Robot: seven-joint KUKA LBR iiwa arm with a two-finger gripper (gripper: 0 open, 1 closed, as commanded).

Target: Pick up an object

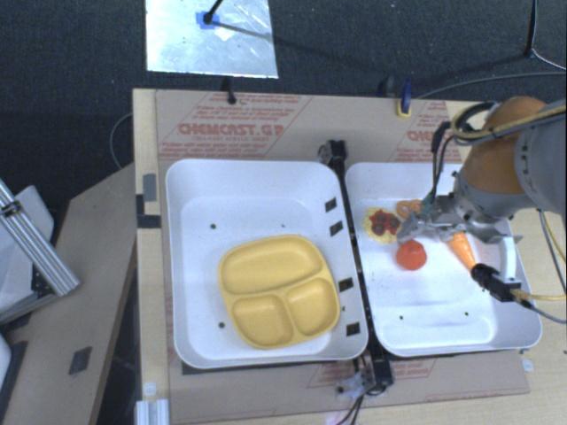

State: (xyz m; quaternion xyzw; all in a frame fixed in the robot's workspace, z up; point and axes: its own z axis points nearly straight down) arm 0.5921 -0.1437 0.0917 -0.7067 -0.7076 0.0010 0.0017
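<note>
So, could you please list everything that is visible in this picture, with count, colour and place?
bins: 2, white, side by side on the bench
tray: 1, yellow, three compartments, in the left bin
tomato: 1, red, in the right bin, near the gripper
carrot: 1, orange, in the right bin, right of the tomato
small food pieces: a few, red and yellow, far part of the right bin; exact kind unclear
foil sheet: 1, silver, on the dark floor behind the bench
arm: 1, grey and orange, over the right bin
gripper: 1, dark, low in the right bin

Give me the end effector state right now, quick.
End effector: open or closed cannot be told; it sits low in the right white plastic bin, beside the round red tomato-like toy.
</note>
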